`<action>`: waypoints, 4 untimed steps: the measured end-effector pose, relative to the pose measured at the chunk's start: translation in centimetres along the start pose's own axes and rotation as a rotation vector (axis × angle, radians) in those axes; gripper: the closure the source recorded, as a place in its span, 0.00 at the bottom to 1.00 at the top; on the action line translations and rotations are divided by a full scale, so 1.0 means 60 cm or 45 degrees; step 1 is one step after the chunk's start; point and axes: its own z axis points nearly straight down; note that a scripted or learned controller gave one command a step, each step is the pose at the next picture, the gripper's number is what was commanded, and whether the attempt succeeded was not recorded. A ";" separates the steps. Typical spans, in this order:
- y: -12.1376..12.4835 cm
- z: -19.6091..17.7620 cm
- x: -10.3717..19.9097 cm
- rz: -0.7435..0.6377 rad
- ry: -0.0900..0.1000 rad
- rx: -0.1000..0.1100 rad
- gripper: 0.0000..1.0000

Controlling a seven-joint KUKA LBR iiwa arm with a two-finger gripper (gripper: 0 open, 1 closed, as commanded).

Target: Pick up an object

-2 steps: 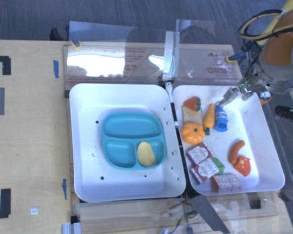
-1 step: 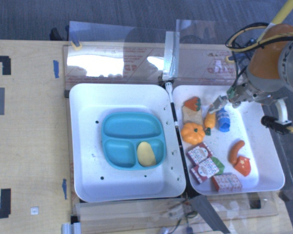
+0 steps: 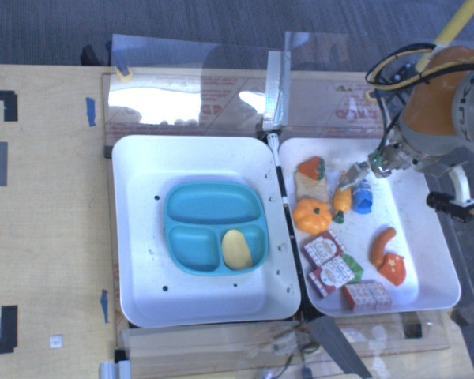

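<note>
your gripper (image 3: 354, 177) hangs just up-right of the small orange piece (image 3: 342, 201), beside the blue cup (image 3: 363, 198); its opening i cannot tell.

A divided tray (image 3: 213, 226) lies in the middle of the left bin (image 3: 134, 172), with a potato (image 3: 237, 249) in its lower right compartment. The right bin (image 3: 438, 279) holds toy foods: a pumpkin (image 3: 313, 215) at centre left, three cartons (image 3: 340, 275) below it, a sausage (image 3: 382, 244) to the right.

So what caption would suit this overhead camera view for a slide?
Arm's gripper reaches into the right bin of toy food; left bin's blue tray holds a yellow piece.
</note>
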 end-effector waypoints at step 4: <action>-0.035 0.022 0.096 -0.144 0.023 0.031 0.00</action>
